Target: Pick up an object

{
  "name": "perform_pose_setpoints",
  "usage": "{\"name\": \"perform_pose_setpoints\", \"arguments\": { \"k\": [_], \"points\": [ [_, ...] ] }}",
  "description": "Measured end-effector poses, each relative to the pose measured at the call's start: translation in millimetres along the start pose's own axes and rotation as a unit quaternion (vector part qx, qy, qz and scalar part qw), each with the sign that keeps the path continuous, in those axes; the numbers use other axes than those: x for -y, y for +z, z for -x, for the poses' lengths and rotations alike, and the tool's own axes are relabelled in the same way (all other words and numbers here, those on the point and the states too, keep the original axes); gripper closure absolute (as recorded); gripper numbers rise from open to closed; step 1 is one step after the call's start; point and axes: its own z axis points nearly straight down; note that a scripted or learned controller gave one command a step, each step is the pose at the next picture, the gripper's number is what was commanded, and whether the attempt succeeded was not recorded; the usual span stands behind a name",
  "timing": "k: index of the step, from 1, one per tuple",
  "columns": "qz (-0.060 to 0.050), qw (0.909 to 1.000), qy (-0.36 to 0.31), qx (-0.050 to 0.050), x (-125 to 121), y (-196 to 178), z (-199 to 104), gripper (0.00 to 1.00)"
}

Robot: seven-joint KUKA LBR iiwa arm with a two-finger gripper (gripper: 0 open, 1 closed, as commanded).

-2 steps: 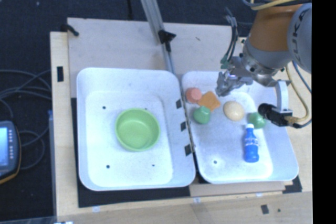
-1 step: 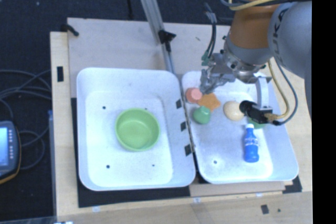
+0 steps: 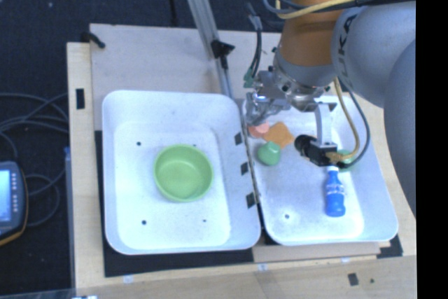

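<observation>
My gripper (image 3: 258, 113) hangs over the far left corner of the right bin (image 3: 308, 224), close to the wall between the two bins. Just below it lie a small salmon-pink piece (image 3: 259, 129) and an orange piece (image 3: 281, 134), touching each other. A green rounded object (image 3: 268, 153) sits right in front of them. Nearer the front right of that bin a blue bottle (image 3: 334, 194) with a white cap lies on the floor. I see nothing held in the gripper.
The left bin (image 3: 133, 220) holds a light green bowl (image 3: 183, 172) near its middle. A slanted metal rail (image 3: 199, 7) runs from the top down to the bins' far edge. The arm's orange band (image 3: 318, 10) and grey body overhang the right bin's far side.
</observation>
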Motion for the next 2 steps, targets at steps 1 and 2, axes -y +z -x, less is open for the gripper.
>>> {"name": "perform_pose_setpoints", "arguments": {
  "k": [1, 2],
  "points": [
    [0.000, 1.0000, 0.000, 0.000, 0.1, 7.4, -42.7, 1.00],
    [0.000, 1.0000, 0.002, 0.000, -0.1, 7.0, -40.6, 0.00]
  ]
}}
